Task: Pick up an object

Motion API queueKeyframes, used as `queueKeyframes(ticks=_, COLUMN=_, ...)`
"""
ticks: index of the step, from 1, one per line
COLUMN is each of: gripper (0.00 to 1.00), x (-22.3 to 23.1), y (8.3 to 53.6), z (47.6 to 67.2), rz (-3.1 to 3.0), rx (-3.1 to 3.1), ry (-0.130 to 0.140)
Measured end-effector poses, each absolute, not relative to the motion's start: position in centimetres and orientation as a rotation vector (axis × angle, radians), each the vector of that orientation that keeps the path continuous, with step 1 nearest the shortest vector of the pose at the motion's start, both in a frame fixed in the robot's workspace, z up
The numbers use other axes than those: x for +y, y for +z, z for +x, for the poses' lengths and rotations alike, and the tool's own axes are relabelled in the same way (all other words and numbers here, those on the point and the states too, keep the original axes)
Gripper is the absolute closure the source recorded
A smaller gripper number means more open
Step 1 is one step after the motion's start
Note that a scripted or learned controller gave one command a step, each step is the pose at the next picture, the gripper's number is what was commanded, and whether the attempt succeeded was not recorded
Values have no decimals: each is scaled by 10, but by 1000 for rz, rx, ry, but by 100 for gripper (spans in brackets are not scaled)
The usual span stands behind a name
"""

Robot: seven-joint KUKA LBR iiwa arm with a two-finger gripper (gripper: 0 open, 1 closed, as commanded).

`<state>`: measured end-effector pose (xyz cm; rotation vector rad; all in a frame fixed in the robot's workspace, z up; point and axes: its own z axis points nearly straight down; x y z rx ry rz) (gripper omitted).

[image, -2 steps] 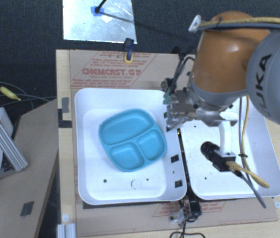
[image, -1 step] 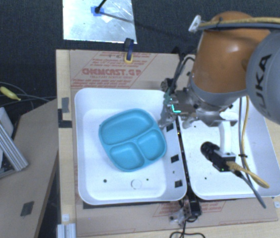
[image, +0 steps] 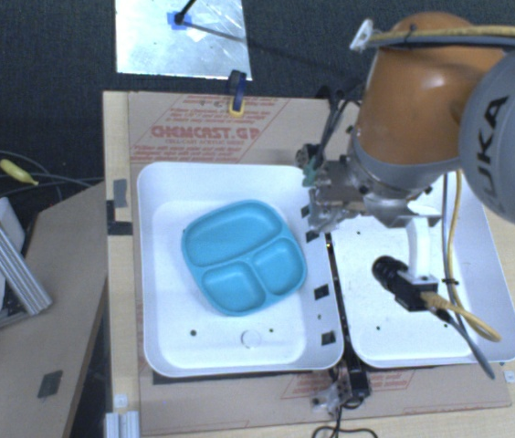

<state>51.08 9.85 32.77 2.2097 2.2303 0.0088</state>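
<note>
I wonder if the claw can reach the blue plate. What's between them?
Just bare floor of the left bin lies between the claw and the blue plate, in the camera view.

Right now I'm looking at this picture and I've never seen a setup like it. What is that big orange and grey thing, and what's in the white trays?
This is one photo from a camera fixed overhead, looking down at a slant. The big shape is a robot arm reaching in from the right. Its tool hangs near the line where two shallow white bins meet. The left bin holds a blue divided plate. I cannot tell whether the tool holds anything.
</note>
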Motion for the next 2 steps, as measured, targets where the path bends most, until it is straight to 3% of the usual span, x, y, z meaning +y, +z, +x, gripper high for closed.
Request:
queueKeyframes(ticks=1, gripper=0, x=98, y=327, z=511, rz=2210, rx=2230, ry=8)
queueKeyframes(ticks=2, gripper=0, x=138, y=391, z=538, rz=2210, rx=2227, ry=15)
